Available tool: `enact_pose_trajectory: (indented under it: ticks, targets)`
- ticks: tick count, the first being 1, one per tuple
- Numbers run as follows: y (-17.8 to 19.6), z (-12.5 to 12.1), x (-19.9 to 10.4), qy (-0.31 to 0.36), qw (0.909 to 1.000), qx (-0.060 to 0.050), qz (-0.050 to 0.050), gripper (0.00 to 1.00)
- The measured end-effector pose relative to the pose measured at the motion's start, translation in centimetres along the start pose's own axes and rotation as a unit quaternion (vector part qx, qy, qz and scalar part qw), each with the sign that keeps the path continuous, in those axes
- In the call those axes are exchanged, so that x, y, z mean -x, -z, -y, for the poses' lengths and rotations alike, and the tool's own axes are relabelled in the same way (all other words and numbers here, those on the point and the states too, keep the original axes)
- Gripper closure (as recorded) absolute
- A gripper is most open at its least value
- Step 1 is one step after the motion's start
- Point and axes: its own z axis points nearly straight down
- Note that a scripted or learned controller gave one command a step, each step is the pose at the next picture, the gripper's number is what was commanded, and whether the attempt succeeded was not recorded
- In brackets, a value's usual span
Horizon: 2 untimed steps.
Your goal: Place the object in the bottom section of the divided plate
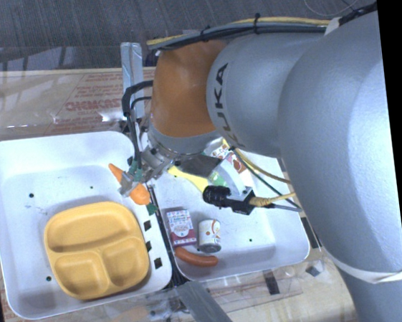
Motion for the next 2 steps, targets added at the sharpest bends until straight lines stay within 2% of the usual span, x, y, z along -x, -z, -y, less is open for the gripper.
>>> enact_pose_trajectory:
  ticks: [1, 2]
  targets:
    - [0.0, 0.0, 0.0, 0.0, 1.0, 0.0, 0.0, 0.0]
    - [4.5, -4.7, -4.3, 0.131, 0.9913, 0.001, 0.0, 0.0]
